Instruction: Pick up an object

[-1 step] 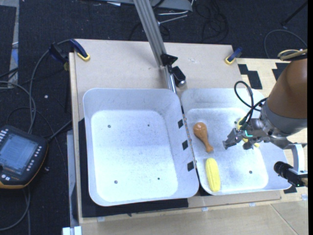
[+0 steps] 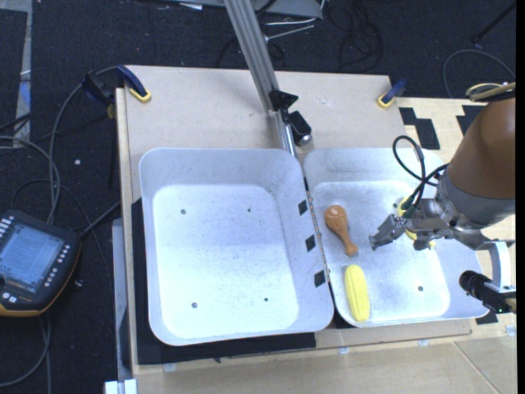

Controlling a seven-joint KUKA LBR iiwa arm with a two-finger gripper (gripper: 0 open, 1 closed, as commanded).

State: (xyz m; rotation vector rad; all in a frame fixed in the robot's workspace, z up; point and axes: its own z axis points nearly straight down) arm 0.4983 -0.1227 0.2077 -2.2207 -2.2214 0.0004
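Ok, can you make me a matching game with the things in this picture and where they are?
Things:
1. corn
2. drumstick
3. gripper
4. pendant

Places:
A. on the floor, left of the bench
B. right bin, near its front edge
C. over the right bin, right of the drumstick
D. right bin, near its left wall

Pairs: 1-B, 2-D, 3-C, 4-A

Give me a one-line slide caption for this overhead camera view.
Gripper poised in the right bin beside a drumstick toy and corn cob.
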